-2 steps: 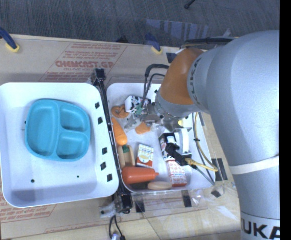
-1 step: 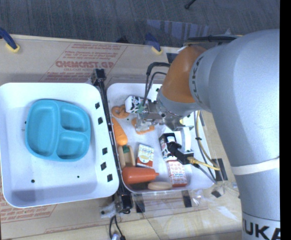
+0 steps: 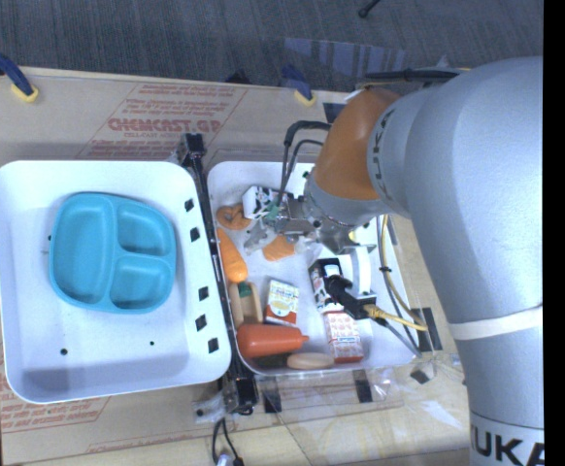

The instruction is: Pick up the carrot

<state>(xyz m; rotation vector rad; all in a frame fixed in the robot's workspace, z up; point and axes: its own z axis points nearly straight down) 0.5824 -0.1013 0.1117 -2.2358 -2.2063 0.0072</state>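
Currently, in the camera view, the gripper (image 3: 281,223) hangs low over the right bin (image 3: 396,349), placed there presumably to reach the clutter; whether it is open or closed cannot be told. The carrot (image 3: 231,259) lies by that bin's left wall, beside the gripper, its long axis running far to near, tip direction unclear. The left bin (image 3: 20,357) holds a blue tray (image 3: 113,252).
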